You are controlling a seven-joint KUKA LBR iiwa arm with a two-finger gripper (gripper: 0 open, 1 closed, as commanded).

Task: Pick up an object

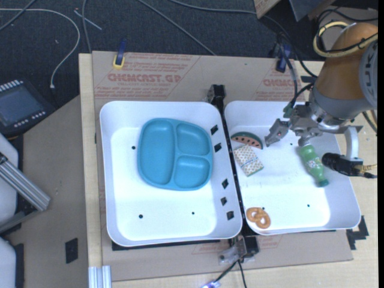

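Green bottle (313, 164) lies just beside the open, empty pincer (290, 131).

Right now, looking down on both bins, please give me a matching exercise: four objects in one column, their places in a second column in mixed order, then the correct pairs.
Objects:
1. blue divided plate
2. green bottle
3. pretzel
4. watermelon slice

Places:
A. right bin, near front edge
B. left bin
C. right bin, by the divider, at the back
D. right bin, right side, below the gripper

Pairs: 1-B, 2-D, 3-A, 4-C
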